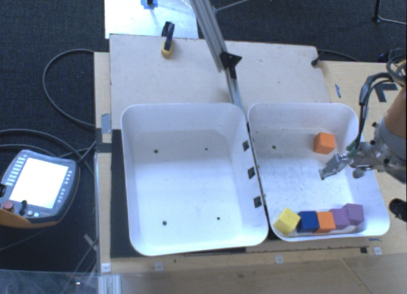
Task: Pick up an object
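Grey hand (334,167) hovers in right bin (299,116) near orange cube (324,142); finger state indiscernible, arm cut off at frame edge.

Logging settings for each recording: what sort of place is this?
Probably a robotics lab: a teach pendant lies beside the bench, two white bins sit on it, and coloured blocks serve as grasp targets.

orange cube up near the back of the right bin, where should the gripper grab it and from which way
Grip the lone orange cube across two opposite flat side faces, coming straight down from above. It sits apart from the bin wall and from the row of cubes at the front, so there looks to be room for a finger on each side. The gripper is just in front of it.
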### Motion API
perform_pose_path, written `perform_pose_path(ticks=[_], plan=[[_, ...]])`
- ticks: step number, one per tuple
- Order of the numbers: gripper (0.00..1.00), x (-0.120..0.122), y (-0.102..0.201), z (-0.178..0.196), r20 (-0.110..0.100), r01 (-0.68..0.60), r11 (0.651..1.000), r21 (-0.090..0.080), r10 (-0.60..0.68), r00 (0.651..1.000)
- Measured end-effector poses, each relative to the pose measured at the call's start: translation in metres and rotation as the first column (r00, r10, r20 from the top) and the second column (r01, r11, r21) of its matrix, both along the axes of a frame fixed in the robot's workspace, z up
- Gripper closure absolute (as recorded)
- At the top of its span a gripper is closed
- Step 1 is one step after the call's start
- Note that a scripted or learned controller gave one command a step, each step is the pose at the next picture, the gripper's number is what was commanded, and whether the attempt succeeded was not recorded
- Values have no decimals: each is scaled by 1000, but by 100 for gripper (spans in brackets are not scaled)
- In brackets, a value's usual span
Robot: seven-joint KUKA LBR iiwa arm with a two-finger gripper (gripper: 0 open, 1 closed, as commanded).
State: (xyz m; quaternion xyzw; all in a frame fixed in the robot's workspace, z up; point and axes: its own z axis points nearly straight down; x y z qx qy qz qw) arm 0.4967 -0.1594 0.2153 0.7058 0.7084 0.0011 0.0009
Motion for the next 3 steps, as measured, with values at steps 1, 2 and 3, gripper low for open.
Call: perform_pose_path(ticks=[1, 2, 3], plan=[[0, 21, -49, -127, -6, 4, 1000, 0, -4, 1000], [0, 98, -22, -123, 6, -7, 1000, -1, 7, 1000], [0, 148, -46, -123, 5, -4, 1000, -4, 4, 1000]])
